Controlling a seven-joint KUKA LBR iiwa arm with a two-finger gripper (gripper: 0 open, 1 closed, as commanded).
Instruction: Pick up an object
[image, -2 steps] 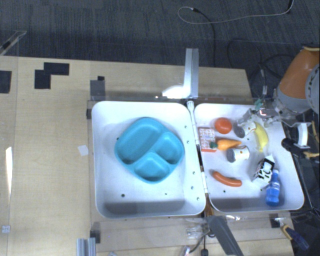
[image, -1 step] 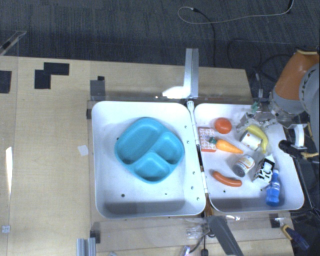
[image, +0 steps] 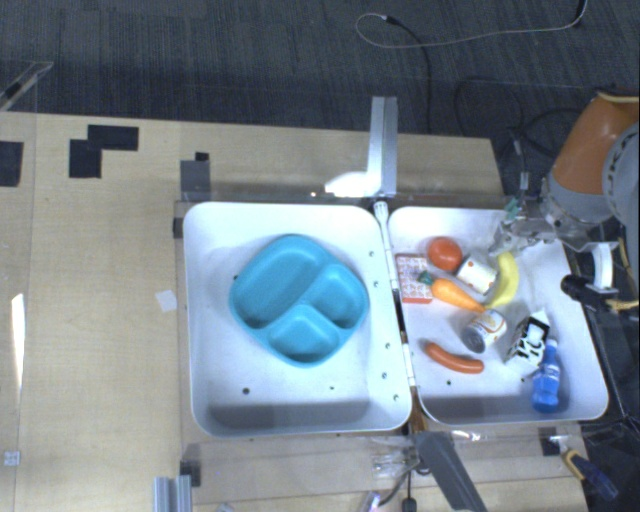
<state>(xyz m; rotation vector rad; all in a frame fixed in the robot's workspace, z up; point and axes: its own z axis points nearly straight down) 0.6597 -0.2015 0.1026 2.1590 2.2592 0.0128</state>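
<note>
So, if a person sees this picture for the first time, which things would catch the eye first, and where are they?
Probably the big blue divided plate, lying alone in the left bin. Next, the colourful cluster in the right bin: a yellow banana, an orange carrot, a red sausage and a blue bottle near its front right corner. The arm's orange band also stands out at the right edge.

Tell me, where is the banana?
The banana lies in the right bin, near its far edge, beside the orange carrot and just below the gripper.
</note>
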